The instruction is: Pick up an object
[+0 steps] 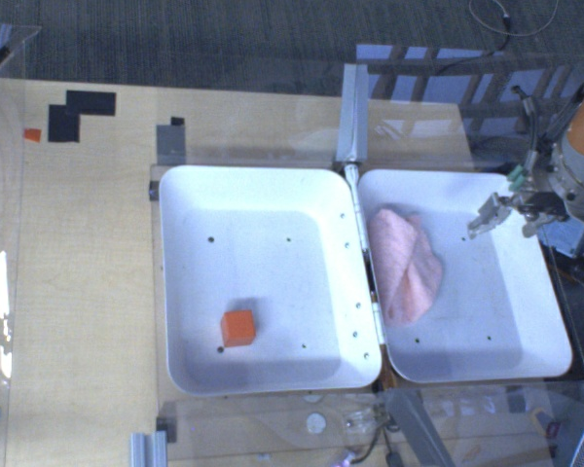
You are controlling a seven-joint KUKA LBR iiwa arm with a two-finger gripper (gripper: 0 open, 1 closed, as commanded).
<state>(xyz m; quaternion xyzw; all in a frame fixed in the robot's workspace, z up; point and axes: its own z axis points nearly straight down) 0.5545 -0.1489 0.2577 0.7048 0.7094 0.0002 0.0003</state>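
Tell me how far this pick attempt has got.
Nothing looks picked yet. The pink cloth lies in the right bin and the orange block sits in the left bin. The gripper is above the right bin's far right side, apart from the cloth. Approach, grasp and lift remain.

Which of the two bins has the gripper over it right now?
The right bin, the one holding the pink cloth. The gripper hangs over it; the left bin holds the orange block.

Two bins side by side on the counter [78, 309]. Left bin [263, 188] holds a block [238, 328] near its front-left corner. Right bin [506, 358] holds a cloth [406, 264] along its left wall. Pincer [506, 214] above right bin's right side.
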